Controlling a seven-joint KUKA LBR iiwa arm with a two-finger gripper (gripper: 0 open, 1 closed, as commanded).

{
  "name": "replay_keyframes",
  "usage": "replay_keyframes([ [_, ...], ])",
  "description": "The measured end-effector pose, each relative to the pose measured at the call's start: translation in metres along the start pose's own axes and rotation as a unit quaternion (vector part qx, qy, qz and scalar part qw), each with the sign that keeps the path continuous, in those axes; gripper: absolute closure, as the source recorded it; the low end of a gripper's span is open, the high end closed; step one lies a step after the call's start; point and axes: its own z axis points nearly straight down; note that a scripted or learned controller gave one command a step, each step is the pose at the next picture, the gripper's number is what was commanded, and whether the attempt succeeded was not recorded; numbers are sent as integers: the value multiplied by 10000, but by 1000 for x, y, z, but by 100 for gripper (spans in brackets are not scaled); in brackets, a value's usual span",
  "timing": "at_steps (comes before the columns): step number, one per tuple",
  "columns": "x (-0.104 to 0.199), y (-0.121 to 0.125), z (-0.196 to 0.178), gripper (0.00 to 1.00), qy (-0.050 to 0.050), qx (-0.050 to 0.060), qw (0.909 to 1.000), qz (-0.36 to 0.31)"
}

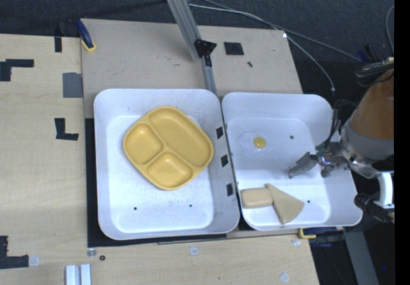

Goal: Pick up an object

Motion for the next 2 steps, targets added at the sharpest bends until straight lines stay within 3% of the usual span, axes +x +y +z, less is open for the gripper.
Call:
replay_keyframes([
  [1, 0, 0, 53, 0, -16, -27, 10000, 3],
  [2, 0, 1, 39, 100, -24, -39, 10000, 5],
])
